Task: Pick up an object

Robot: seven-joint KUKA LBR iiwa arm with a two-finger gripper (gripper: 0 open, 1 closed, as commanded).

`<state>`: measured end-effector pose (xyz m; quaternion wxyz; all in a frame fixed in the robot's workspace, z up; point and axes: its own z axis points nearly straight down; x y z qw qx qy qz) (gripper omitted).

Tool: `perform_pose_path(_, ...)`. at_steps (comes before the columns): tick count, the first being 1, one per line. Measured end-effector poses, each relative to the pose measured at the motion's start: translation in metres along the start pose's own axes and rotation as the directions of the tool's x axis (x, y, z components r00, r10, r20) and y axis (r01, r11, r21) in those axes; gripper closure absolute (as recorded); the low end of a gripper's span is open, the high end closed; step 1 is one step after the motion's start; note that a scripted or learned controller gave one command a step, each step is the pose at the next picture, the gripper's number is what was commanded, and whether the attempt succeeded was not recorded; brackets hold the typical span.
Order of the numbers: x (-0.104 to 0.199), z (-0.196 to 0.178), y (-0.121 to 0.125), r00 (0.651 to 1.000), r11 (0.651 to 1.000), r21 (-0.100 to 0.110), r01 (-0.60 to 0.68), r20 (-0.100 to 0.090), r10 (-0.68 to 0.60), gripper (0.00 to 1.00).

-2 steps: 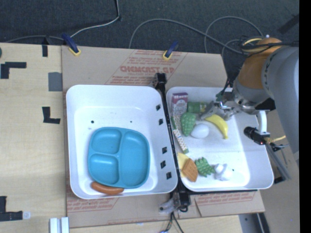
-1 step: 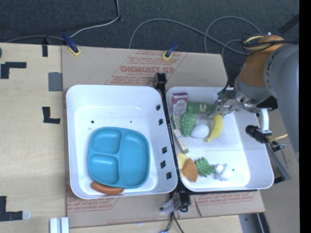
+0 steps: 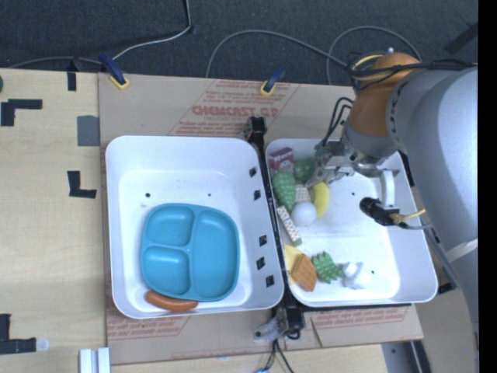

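Note:
My gripper [image 3: 324, 168] hangs low over the back left part of the right bin [image 3: 388, 247], with the grey arm and its orange band behind it to the right. Directly under and beside it lie a dark green piece [image 3: 304, 169], a yellow fruit [image 3: 319, 197] and a white egg-like ball [image 3: 304, 213]. A green knobbly vegetable [image 3: 285, 189] and a small purple-and-white box [image 3: 281, 159] lie just left of it. I see nothing clearly held.
At the right bin's front lie a yellow wedge [image 3: 291, 256], an orange waffle-like piece [image 3: 304, 273], a green broccoli [image 3: 324, 266] and a small white object [image 3: 353, 273]. The left bin [image 3: 128, 200] holds a blue divided plate [image 3: 190, 252] and an orange sausage [image 3: 171, 301].

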<state>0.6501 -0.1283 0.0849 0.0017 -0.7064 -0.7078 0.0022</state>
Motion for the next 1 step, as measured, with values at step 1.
perform_pose_path(1,0.0685,-0.0997,-0.0689,1.0,1.0,-0.006,0.001,-0.001,-0.001,1.0)
